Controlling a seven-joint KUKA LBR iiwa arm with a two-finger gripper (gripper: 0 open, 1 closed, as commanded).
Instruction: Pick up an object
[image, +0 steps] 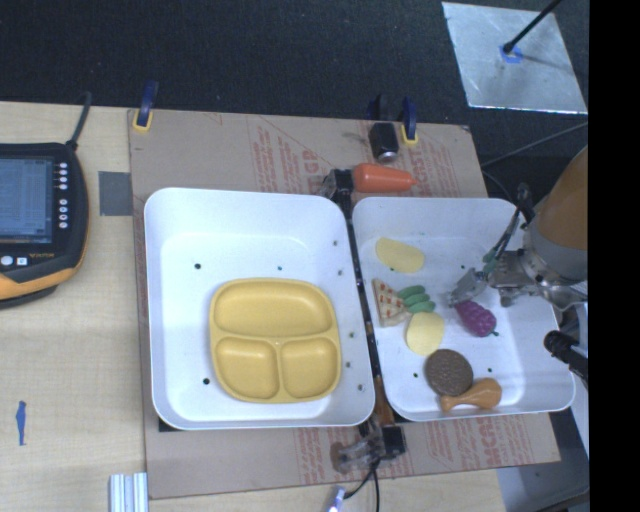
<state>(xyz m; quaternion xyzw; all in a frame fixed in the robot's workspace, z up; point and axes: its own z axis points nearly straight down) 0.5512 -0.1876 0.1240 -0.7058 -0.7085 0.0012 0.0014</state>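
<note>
While the arm reaches in from the right, the scene reads as follows.
Bins: two shallow white bins sit side by side on a cardboard sheet; the left bin (180, 240) and the right bin (440, 215) touch along their inner rims.
Left bin contents: a yellow divided tray (274, 338) lies flat in the middle, likely a place to set things down.
Right bin contents: small toy foods lie scattered and apart, probably so each can be taken singly: a pale yellow oval (399, 255), a pizza slice (386, 300), a green piece (415, 297), a yellow ball (424, 332), a brown disc (449, 371), a tan piece (472, 397).
Likely target: a purple piece (476, 318) lies near the right bin's middle, just beside the gripper.
Gripper: the gripper (468, 288) is low over the right bin; its state cannot be told and nothing visibly sits in it.
Outside the bins: an orange carrot (381, 179) rests beyond the far rims; a handheld controller (35, 220) lies at the far left.
</note>
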